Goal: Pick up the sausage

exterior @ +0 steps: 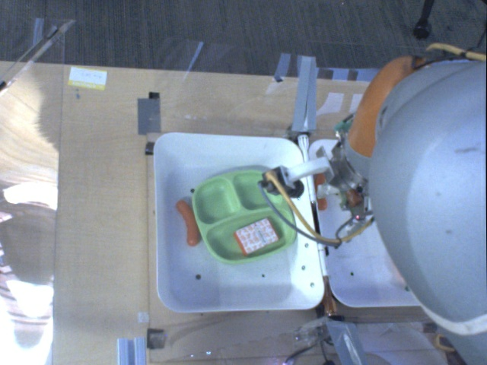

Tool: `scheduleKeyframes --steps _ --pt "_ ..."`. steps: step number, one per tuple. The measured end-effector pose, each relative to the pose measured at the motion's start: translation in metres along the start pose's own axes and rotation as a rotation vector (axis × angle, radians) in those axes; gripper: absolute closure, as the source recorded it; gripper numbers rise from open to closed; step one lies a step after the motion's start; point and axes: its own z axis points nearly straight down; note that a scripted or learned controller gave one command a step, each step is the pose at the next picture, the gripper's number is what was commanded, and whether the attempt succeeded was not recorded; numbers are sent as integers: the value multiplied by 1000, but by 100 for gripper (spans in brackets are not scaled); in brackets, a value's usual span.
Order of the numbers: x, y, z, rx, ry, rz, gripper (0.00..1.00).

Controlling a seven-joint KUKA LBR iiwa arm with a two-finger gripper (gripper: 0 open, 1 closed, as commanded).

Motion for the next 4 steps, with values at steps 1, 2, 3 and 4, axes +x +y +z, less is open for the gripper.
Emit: scheduleKeyframes --steps 1,2,3,4 --pt "7 -112 61 3 -1 7 0" --pt "-9 -8 30 3 -2 -164 0" --pt "95 90 -31 -1 1 -385 0" --pt "85 156 89 3 -5 -379 0"
